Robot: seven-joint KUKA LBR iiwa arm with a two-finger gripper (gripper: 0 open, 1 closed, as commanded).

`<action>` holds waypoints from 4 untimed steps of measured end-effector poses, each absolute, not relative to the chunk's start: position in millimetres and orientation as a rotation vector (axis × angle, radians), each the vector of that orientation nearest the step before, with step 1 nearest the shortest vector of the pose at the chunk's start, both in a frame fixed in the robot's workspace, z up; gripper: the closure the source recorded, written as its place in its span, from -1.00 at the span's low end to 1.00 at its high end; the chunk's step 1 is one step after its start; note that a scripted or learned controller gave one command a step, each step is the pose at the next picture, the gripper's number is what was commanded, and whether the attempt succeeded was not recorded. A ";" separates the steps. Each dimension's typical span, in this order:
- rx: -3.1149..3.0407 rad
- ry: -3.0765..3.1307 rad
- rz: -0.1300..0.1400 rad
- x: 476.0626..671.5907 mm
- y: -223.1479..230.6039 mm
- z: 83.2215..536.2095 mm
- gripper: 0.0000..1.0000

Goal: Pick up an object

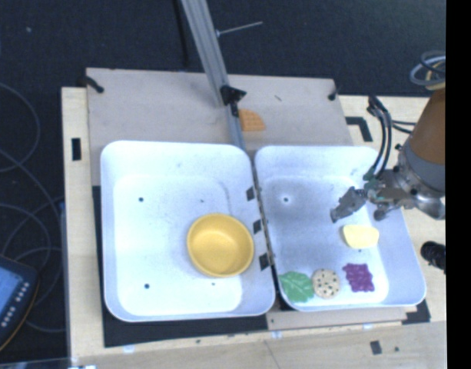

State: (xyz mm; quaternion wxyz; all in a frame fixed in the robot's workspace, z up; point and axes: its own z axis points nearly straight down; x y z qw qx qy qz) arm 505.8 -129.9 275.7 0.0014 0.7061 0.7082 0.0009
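Working down by size, you have: counter bearing two bins | left bin with yellow bowl | right bin, arm reaching in | claw open, holding nothing, just far of the pale yellow piece | piece looks light, smooth, likely slippery; pinch its short sides | purple, cookie, green along near rim.

Pale wooden bench on dark cabled floor.
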 end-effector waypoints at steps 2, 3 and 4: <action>2.222 2.221 -0.003 500.0 -127.4 230.6 -1.00; 2.223 2.221 -0.004 500.0 -124.1 187.5 -1.00; 2.224 2.222 -0.006 499.8 -128.6 124.7 -1.00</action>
